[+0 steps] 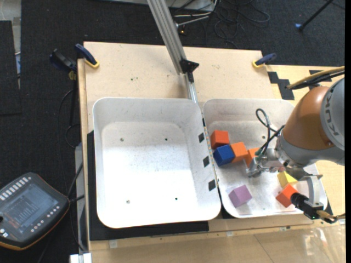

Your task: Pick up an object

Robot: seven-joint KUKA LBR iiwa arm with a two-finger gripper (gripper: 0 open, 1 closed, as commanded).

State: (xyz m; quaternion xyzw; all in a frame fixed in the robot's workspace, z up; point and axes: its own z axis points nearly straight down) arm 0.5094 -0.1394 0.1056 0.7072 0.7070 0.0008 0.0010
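The right bin (241, 109) holds several small blocks. An orange block (220, 138) sits near the bin's left wall, with a blue block (224, 155) just below it and a second orange block (241, 150) to its right. A purple block (239, 195) lies near the front rim. A yellow block (286, 178) and a red-orange block (286, 195) lie at the right, partly under the arm. My gripper (256, 166) hangs low in the bin, just right of the second orange block. Nothing is visible between its fingers.
The left bin (109, 119) stands beside the right one. A metal pole (167, 26) slants from the top of the view to the bins' junction. Clamps sit at the bench corners (88, 56). A teach pendant (27, 207) lies at lower left.
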